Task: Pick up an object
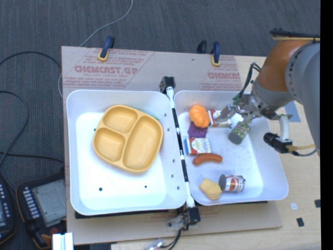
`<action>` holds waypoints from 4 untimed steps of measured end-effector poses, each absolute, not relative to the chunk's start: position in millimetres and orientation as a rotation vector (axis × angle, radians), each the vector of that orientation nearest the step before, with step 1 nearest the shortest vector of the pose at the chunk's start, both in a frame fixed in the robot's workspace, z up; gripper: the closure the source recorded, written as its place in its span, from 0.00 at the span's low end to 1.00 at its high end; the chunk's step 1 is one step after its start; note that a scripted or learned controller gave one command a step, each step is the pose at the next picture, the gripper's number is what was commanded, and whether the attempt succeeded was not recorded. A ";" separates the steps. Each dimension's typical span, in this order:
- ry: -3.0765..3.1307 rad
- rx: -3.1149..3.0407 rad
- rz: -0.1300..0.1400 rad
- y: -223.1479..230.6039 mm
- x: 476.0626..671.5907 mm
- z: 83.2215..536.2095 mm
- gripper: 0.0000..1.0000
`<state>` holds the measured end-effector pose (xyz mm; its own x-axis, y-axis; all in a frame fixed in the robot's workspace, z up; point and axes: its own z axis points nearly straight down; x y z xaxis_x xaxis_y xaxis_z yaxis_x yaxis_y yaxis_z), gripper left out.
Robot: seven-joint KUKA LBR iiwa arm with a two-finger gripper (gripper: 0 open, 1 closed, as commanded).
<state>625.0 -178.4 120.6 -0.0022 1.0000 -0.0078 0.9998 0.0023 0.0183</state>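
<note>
Dark grey carpet surrounds a bench on which two shallow white bins are set side by side. In the left bin [83, 191] a yellow divided plate [128, 138] lies. In the right bin [270, 165] are seen an orange [198, 115], a purple item [197, 130] just below it, a small packet [200, 146], a sausage [207, 159], a corn cob [210, 188] and a tipped can [232, 183]. The gripper [235, 115] is held over the upper part of the right bin, its fingers spread; a grey-green object [239, 133] is seen just below them, possibly touching one finger, though nothing is clearly pinched between them.
</note>
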 end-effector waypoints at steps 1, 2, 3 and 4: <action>2.220 2.218 0.005 -99.1 626.9 87.4 0.00; 2.219 2.216 0.009 -98.8 628.0 98.7 1.00; 2.219 2.217 0.009 -98.8 627.9 98.5 0.00; 2.218 2.216 0.008 -98.8 628.1 108.3 1.00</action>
